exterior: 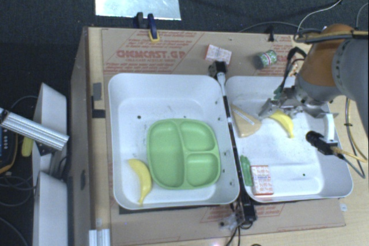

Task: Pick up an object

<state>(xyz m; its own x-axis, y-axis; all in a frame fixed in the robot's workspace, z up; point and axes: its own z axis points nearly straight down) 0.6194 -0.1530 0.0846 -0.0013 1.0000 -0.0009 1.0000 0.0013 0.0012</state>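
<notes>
Yellow banana (284, 123), apparently diagonal, beneath hand (279, 103).

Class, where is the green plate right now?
The green plate lies in the left bin, a banana at its lower-left edge.

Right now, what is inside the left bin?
The left bin holds a green divided plate and a yellow banana beside it. Whatever lies beneath the plate is covered.

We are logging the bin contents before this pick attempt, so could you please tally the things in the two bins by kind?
Bananas: 2 (left bin, right bin)
Green divided plates: 1
Beige wedge pieces: 1
Red-and-white packets: 1
Small green items: 1
Total: 6
</notes>
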